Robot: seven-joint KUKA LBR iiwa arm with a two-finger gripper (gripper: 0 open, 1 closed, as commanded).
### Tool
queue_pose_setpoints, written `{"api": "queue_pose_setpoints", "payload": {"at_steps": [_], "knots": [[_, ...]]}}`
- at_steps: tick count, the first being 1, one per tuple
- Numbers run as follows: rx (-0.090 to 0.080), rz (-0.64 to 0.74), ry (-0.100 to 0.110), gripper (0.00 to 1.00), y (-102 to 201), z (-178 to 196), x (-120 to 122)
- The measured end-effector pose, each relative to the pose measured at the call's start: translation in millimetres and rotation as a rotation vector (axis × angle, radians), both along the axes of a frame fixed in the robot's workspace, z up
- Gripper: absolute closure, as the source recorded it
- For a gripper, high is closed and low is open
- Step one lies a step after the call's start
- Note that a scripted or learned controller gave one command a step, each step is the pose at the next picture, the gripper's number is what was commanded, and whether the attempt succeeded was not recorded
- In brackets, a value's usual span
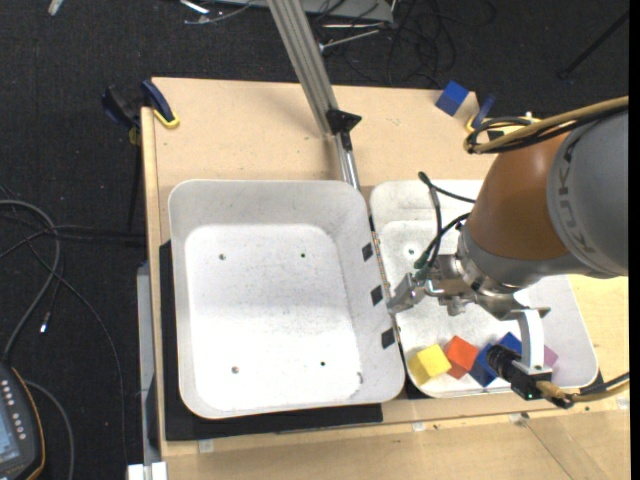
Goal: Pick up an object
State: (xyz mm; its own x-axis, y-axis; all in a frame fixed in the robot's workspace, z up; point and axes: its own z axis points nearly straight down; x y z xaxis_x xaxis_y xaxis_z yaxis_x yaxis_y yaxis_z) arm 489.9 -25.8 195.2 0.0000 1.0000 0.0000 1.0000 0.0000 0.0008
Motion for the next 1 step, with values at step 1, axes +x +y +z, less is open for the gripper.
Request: {"api": "queue_pose_setpoints", "payload": {"at_steps": [1], "knots": [[0.000, 0.006, -0.002, 0.00, 23.6, 15.8, 0.4]]}}
